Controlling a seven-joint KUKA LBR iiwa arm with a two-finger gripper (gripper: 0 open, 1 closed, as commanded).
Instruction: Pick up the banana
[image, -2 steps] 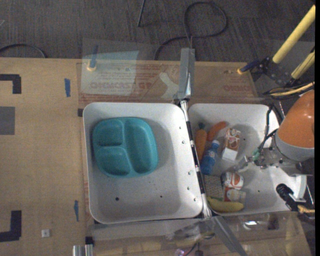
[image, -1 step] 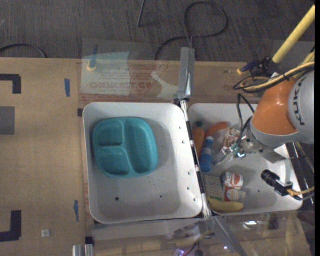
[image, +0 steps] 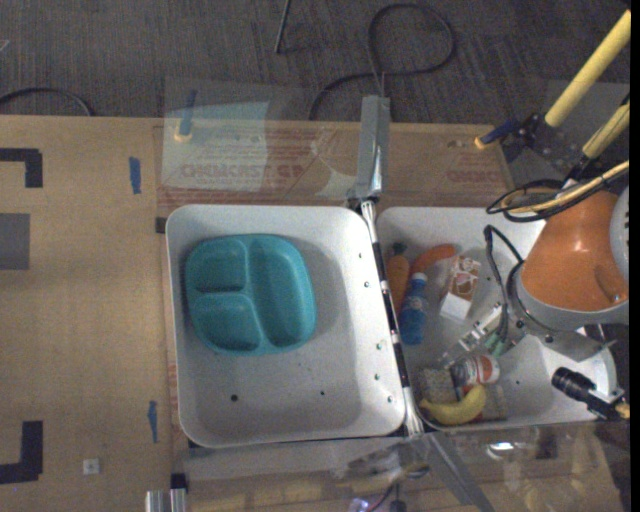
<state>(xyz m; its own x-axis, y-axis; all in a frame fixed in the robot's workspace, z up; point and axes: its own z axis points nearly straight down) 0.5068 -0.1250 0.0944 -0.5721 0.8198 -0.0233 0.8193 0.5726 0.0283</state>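
Note:
The yellow banana (image: 455, 409) lies curved along the near wall of the right bin (image: 540, 400), at its near left corner. My gripper (image: 474, 346) hangs over the middle of that bin, a short way above and slightly right of the banana, apart from it. Just below the gripper's tip a small can with a red band (image: 481, 371) stands between it and the banana. The grey arm with its orange band (image: 572, 268) covers the bin's right half.
The right bin also holds an orange carrot (image: 399, 275), a blue bottle (image: 414, 309), a white packet (image: 461, 276) and a grey speckled block (image: 436, 383). A teal divided plate (image: 248, 292) lies in the left bin (image: 290, 400). A metal divider (image: 385, 320) separates the bins.

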